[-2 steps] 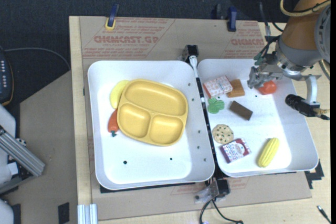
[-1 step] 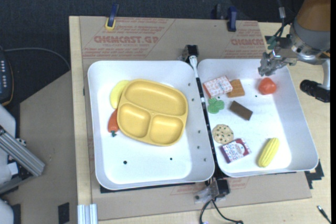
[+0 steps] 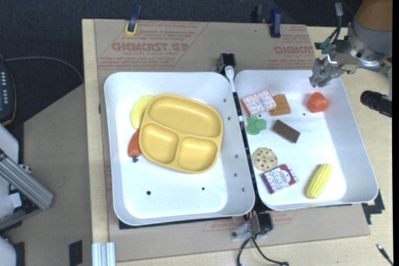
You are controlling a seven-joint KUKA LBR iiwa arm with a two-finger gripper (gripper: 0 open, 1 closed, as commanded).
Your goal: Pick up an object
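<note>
The arm is reaching in from the right, its orange band showing at the upper right corner, and the gripper is hanging over the far edge of the right bin. Whether the claw is apart or together I cannot tell, since it is small and dark against the bin wall. Nothing is showing between its tips.

The right bin is carrying the loose items. A red tomato is lying just below and beside the gripper, apart from it. A pink wafer packet is sitting touching an orange cracker near the bin's left wall, with a green toy just below them and a brown chocolate bar to its right. A chocolate-chip cookie is lying at the left, a red snack pouch just below it, and a yellow corn cob is resting tilted near the front right.

The left bin is holding a yellow divided plate, upright, three compartments facing up. A yellow piece is poking out from under its upper left edge, and an orange-red carrot is lying against its left side
</note>
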